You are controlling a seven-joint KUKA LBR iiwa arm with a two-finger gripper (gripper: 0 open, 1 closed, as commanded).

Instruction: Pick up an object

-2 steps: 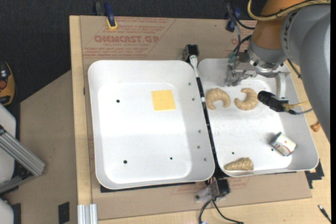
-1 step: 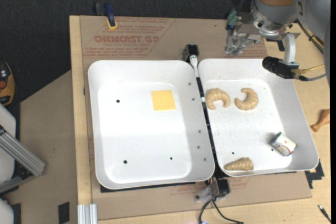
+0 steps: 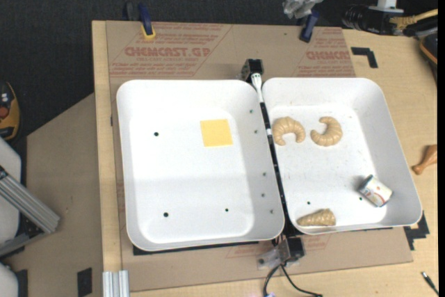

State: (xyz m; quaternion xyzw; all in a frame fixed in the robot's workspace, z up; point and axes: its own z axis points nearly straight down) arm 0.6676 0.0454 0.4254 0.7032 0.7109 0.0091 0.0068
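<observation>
My gripper [image 3: 300,5] hangs at the top of the view, above the far edge of the bench and behind the right bin [image 3: 389,122]. Nothing shows between its fingers. In the right bin lie two tan croissants [image 3: 288,130] [image 3: 327,131] side by side near the middle, a third croissant [image 3: 317,219] at the front edge, and a small white and grey object [image 3: 374,192] at the front right. A flat yellow square [image 3: 215,133] lies in the left bin [image 3: 139,170], well apart from the gripper.
The bins sit on a cardboard-coloured board [image 3: 181,45] held by blue clamps [image 3: 145,21] [image 3: 309,26] at the back. Black hinges [image 3: 252,70] join the bins at the centre. Cables and dark gear [image 3: 375,16] lie at the top right.
</observation>
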